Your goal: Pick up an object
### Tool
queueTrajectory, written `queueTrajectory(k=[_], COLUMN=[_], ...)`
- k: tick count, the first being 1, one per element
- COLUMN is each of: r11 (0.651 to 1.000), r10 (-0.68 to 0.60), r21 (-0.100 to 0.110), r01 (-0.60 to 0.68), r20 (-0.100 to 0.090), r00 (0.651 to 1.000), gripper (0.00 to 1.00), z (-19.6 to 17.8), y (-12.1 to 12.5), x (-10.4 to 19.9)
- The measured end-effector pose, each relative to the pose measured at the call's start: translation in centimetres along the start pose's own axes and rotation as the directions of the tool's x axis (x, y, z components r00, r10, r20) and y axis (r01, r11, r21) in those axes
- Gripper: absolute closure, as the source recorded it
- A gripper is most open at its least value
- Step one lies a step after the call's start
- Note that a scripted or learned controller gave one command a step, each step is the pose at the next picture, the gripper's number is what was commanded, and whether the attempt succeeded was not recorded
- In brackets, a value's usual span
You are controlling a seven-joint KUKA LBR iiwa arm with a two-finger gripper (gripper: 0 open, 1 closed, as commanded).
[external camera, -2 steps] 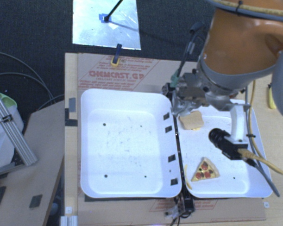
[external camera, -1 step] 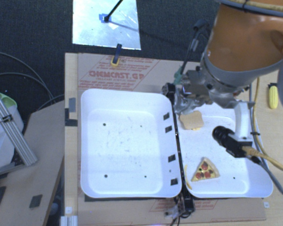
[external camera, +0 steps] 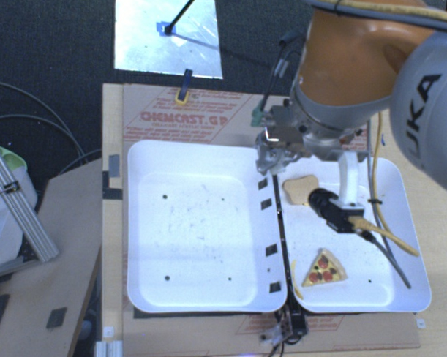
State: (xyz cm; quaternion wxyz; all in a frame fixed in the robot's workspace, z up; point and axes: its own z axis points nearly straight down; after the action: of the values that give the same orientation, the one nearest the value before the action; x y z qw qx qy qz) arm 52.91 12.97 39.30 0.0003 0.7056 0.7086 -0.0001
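**Arm hanging over the right bin's far corner, targets lying loose below**

The grey KUKA arm with its orange band is reaching in from the right and is covering the far part of the right shallow white plastic bin. Its gripper is sitting low over the far-left corner of that bin, close to the dark divider between the two bins; whether the jaws are spread or closed, I cannot tell, since the wrist housing is hiding them.

Just to the right of the gripper, a tan toast-shaped piece of toy bread is lying flat on the bin floor, seemingly the nearest candidate for a pick. Nearer the camera, a triangular toy pizza slice with red toppings is resting well apart from the arm. The left shallow white bin is serving, I judge, as a drop zone. Both bins are sitting on a cardboard sheet on the counter.
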Motion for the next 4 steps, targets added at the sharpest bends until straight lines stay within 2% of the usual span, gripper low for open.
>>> queueTrajectory(k=[1, 2, 3, 4], r11=[1.0, 1.0, 1.0, 1.0], r10=[-0.005, 0.003, 0.009, 0.001], r21=[0.016, 0.009, -0.008, -0.017], r01=[0.005, -0.003, -0.009, -0.001], r20=[0.002, 0.002, 0.002, -0.005], r00=[1.0, 1.0, 1.0, 1.0], gripper=[1.0, 1.0, 1.0, 1.0], z=[16.3, 31.0, 30.8, -0.9], y=[-1.2, -2.6, 7.1, 2.2], x=[6.3, 7.5, 0.6, -1.6])
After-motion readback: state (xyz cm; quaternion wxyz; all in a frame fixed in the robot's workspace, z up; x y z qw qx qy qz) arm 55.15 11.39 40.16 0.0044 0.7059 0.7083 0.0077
